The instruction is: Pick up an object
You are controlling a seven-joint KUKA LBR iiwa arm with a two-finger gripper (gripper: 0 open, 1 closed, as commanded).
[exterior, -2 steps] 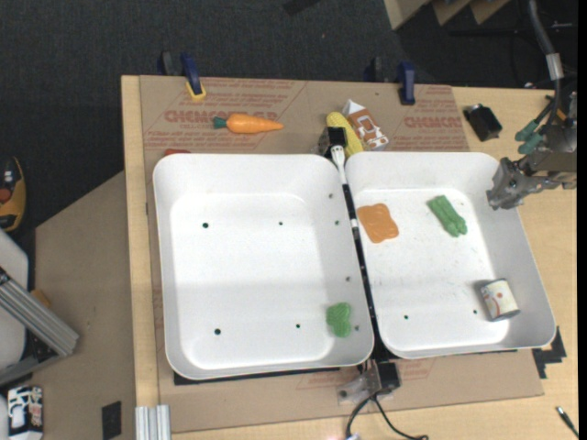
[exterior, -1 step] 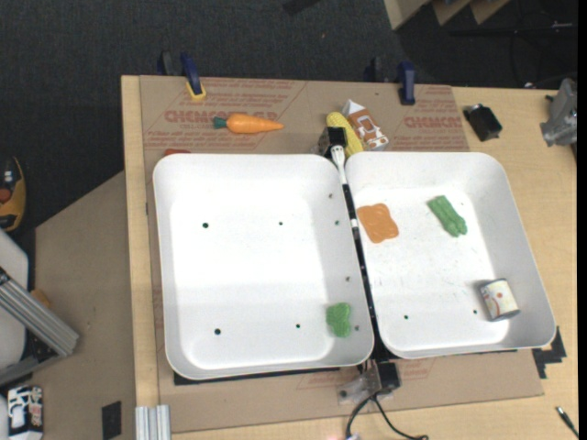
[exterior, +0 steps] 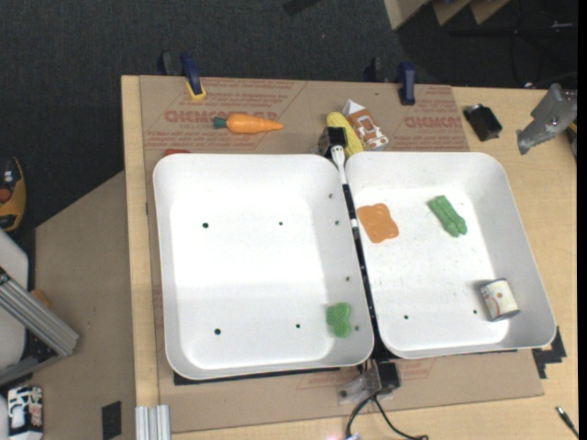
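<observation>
Flanking the orange piece [exterior: 377,223]: possibly a can [exterior: 498,299].

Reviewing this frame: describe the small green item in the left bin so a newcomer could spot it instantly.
Start at the left white bin and go to its near right corner. There lies a small, lumpy, dark green toy, close to the wall shared with the right white bin. The right bin's long, lighter green piece sits farther back.
</observation>
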